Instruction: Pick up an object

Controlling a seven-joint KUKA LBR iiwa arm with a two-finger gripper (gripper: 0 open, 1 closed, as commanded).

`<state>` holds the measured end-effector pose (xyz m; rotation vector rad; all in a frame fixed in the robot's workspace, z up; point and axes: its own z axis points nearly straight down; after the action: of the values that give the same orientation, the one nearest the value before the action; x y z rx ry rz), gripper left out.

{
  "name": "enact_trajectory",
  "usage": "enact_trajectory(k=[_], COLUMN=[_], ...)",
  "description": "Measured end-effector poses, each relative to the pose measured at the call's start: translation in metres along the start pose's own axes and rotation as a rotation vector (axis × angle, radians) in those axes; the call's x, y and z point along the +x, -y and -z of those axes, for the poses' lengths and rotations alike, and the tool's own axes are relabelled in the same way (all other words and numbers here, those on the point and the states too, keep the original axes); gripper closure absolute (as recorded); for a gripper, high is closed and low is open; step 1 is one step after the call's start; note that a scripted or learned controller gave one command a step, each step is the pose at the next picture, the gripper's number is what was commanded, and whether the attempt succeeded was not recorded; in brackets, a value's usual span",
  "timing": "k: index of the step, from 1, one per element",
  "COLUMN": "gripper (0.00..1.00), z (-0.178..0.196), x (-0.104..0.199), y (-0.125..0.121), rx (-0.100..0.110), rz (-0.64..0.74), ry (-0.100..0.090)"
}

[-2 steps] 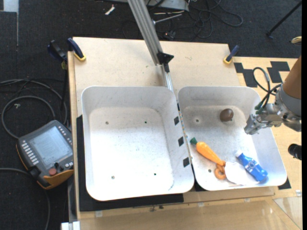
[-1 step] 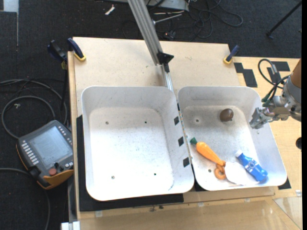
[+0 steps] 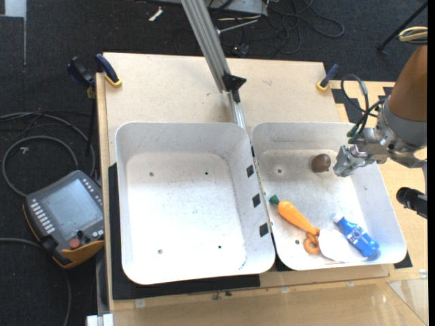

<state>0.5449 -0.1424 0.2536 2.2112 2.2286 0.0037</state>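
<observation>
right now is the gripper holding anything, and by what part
Nothing is held. The gripper sits just right of the brown ball in the right bin, with nothing between its fingers.

You've got the wooden bench (image 3: 170, 87) as your anchor: a grey teach pendant (image 3: 64, 216) sits off its left edge on the dark floor, black cables (image 3: 27, 155) looping beside it. An aluminium rail (image 3: 204, 32) slants across the bench's far side. Yellow-tipped clamps (image 3: 109, 70) grip its far corners.

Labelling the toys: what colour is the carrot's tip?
Green, on the orange carrot, in the camera view.
</observation>
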Motion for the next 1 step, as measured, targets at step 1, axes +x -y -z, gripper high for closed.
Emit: enact_trajectory(k=[1], gripper=[1.00], z=[-0.0127], x=[0.0480], y=[-0.0113], rx=[0.004], rz=[0.000], ry=[-0.001])
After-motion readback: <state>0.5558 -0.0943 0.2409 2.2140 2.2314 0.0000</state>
